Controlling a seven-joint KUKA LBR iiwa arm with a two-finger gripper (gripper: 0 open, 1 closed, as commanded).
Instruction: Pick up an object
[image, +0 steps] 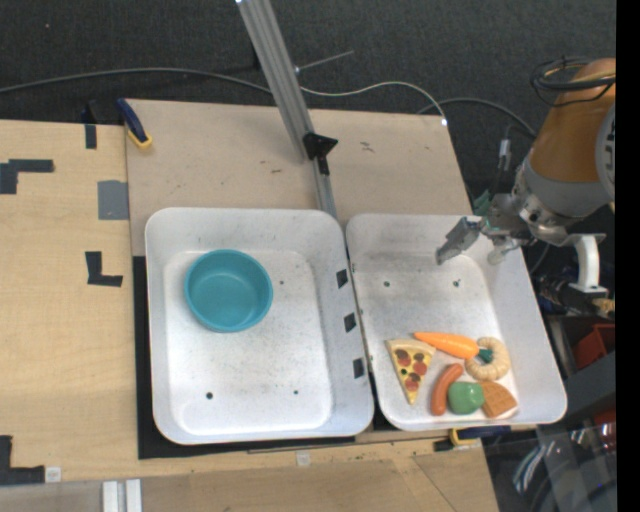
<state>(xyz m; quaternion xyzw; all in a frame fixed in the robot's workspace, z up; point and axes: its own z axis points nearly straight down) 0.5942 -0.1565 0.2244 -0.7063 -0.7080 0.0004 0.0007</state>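
My gripper (476, 243) hangs over the far right part of the right bin (420, 290), its two fingers spread apart with nothing between them. At the bin's near right corner lies a cluster of toy food: an orange carrot (446, 344), a pizza slice (409, 366), a red sausage (445, 387), a green round piece (464, 397), a beige ring-shaped pastry (489, 360) and an orange-brown piece (499, 401). The gripper stands well behind this cluster and touches none of it.
A teal bowl (229, 289) sits in the left bin (170, 380), toward its far left. A slanted metal pole (287, 85) rises behind the bins. Cables and equipment lie beyond the right bin's right edge.
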